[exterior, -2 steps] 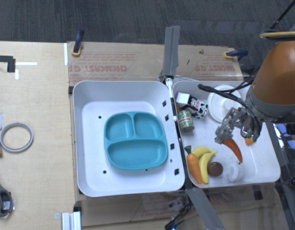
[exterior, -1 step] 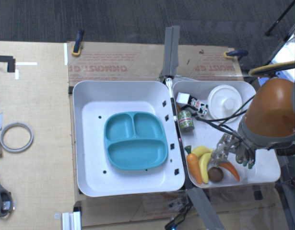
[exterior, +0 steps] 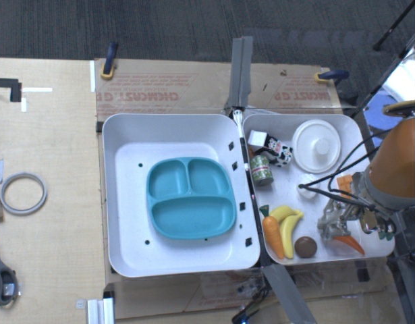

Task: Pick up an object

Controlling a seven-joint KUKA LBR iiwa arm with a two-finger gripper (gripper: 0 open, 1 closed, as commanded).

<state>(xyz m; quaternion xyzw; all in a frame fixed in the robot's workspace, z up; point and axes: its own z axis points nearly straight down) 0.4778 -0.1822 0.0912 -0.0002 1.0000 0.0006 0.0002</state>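
Note:
My gripper (exterior: 334,227) hangs low over the front right corner of the right bin (exterior: 283,196), right above or touching a small orange carrot-like piece (exterior: 350,244). To its left lie a brown ball (exterior: 306,247), a yellow banana (exterior: 288,223) and a larger orange carrot (exterior: 273,238). Another orange piece (exterior: 344,181) shows just behind the wrist. Nothing is visibly lifted off the bin floor.
At the back of the right bin are a white round bowl (exterior: 317,145), a small green can (exterior: 261,170), a black-and-white toy (exterior: 280,152) and a white cube (exterior: 258,139). The left bin (exterior: 123,181) holds a teal divided plate (exterior: 191,198). Black cables (exterior: 328,177) trail from the arm across the bin.

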